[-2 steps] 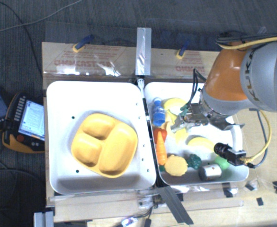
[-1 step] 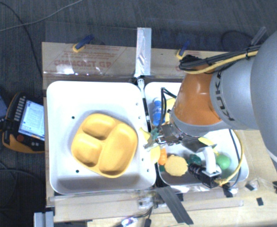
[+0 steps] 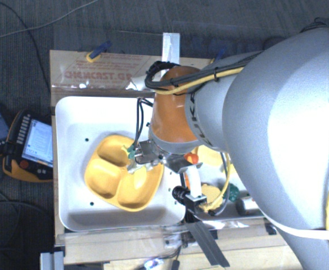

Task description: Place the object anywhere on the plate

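yellow plate (image 3: 111, 176) in left bin (image 3: 74, 117); jaws (image 3: 135, 157) over plate, state unclear; object's axis unseen.

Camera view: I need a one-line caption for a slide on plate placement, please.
KUKA arm's gripper poised over a yellow sectioned plate in the left white bin.

Bench (image 3: 68, 243) with two white bins, seen from my remote station.
I see the left bin (image 3: 74, 122) sitting on the bench, a yellow three-section plate (image 3: 111, 176) lying in it. The right bin (image 3: 212, 156) beside it is mostly hidden behind the arm. A cardboard sheet (image 3: 97, 72) lies along the bench's far edge.
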